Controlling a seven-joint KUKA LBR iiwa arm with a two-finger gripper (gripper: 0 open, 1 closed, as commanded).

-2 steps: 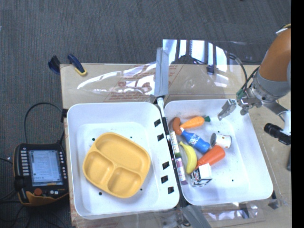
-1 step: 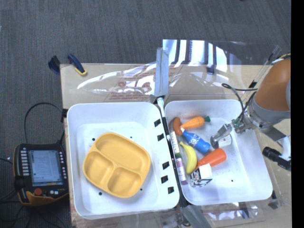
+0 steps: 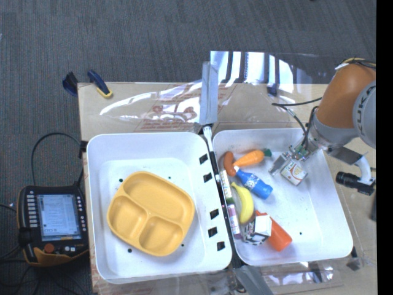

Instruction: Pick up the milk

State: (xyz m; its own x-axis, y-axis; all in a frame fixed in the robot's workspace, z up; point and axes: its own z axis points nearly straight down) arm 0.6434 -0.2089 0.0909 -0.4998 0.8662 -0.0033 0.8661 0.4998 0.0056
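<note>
Seen from above at a slant: a tan bench point(image 3: 126, 100) bearing two shallow white bins side by side. In the left bin point(image 3: 93, 165), a yellow plate point(image 3: 150, 212) with three compartments, lying flat, nothing on it. In the right bin point(image 3: 334, 220), a cluster of toy foods along its left side: an orange carrot point(image 3: 250, 158) near the top, with a reddish sausage point(image 3: 229, 163) just to its left; below them a blue bottle point(image 3: 253, 184) lying slantwise; below that a yellow banana point(image 3: 244, 203) close to the wall between the bins; lowest, a red and white box point(image 3: 261, 225) touching an orange cup point(image 3: 279, 237) tipped on its side. Apart from that cluster, in the upper right part of the same bin, the milk point(image 3: 294, 173): a small white carton with a yellow mark, tilted. Right above it and touching or nearly touching its top, the gripper point(image 3: 293, 157), at the end of the arm point(image 3: 344, 100) reaching in from the right edge of the frame. Impossible to tell whether the gripper is open, closed, or clasping the carton. At the upper left corner of the bench, a blue and yellow clamp point(image 3: 98, 83). At the lower left of the frame, off the bench, a control pendant point(image 3: 52, 223) with a lit screen.
</note>
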